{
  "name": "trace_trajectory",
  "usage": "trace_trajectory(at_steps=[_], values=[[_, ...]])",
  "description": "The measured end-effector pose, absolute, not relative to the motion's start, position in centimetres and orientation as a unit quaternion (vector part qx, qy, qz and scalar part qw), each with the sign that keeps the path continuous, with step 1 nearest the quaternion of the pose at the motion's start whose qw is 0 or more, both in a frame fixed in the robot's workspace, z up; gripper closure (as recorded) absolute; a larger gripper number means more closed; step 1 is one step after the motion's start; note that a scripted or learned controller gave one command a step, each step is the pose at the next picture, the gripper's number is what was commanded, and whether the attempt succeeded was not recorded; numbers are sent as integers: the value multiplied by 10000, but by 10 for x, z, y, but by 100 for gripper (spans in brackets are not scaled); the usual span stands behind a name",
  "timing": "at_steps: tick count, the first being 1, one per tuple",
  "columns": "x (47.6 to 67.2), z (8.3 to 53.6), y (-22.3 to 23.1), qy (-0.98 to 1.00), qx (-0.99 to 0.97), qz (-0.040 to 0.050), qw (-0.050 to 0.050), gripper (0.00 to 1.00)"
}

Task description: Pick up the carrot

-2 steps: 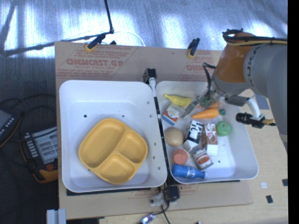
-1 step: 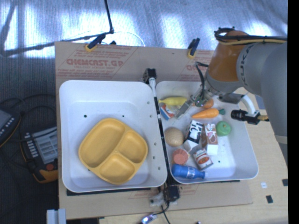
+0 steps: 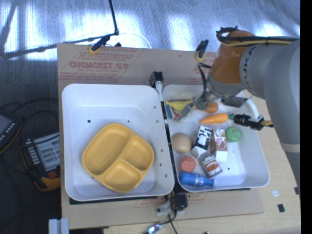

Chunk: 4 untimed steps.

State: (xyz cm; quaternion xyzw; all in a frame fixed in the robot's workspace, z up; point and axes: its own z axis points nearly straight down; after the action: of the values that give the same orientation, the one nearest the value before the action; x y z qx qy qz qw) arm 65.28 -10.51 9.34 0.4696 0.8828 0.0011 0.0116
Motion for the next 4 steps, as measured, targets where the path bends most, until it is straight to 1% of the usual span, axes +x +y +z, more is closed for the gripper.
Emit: trace_trajectory(at_steps=[1,2,3,4], values=[[652,104,-105,8828,4698,1,83,100],[576,91,-134,8509,5252,25,73,100],[505,184,-90,8357,5492,1,4,100],[504,184,-90,8356,5494,-1,-3,0]])
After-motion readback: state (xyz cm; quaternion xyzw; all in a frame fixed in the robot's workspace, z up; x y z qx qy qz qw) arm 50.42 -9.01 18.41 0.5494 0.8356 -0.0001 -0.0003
